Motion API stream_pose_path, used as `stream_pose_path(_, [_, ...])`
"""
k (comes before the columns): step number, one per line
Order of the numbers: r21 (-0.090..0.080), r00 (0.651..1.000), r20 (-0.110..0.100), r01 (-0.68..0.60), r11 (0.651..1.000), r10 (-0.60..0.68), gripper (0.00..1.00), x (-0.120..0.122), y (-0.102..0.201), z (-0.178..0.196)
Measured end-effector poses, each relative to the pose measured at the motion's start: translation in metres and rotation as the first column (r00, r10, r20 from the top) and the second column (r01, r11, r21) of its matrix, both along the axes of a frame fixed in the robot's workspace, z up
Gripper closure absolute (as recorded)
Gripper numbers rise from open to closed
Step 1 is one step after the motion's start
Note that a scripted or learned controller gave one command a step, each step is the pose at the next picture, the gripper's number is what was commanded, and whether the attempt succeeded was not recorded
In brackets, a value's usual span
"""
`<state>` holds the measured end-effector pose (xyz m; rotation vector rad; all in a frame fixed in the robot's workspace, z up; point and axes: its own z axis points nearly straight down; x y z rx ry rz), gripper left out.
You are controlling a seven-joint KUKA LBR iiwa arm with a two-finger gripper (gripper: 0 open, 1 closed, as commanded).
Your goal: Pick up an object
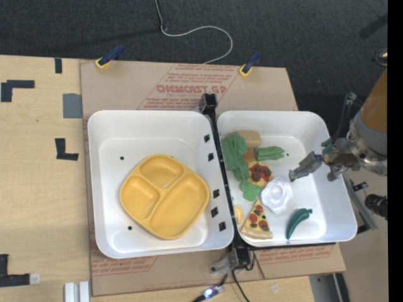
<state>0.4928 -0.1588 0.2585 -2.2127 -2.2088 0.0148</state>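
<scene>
My claw [313, 166] hangs over the right side of the right bin [315, 126], reaching in from the right edge of the frame. One grey finger [305, 167] points left and down toward the middle of that bin; whether the claw is spread or closed I cannot tell from this angle, and I see nothing held in it.

The things to pick from lie in the right bin. A white crumpled piece [276, 195] sits just left of and below my claw, near the bin's middle. Below it, toward the lower right, lies a dark green pepper [297, 221]. At the bin's lower left is a pizza slice [257, 220], and another pizza slice [255, 176] lies above it, touching the white piece's left side. A leafy green piece [235, 151] rests against the left wall, with a tan block [249, 137] just above and a green vegetable [270, 152] to its right.

The left bin [101, 131] holds a yellow divided plate [164, 195], lying flat in the centre.
</scene>
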Motion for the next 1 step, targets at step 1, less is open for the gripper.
stream_pose_path(1, [-0.002, 1.0, 0.009, -0.003, 1.0, 0.003, 0.0, 0.002, 0.0001, 0.0044])
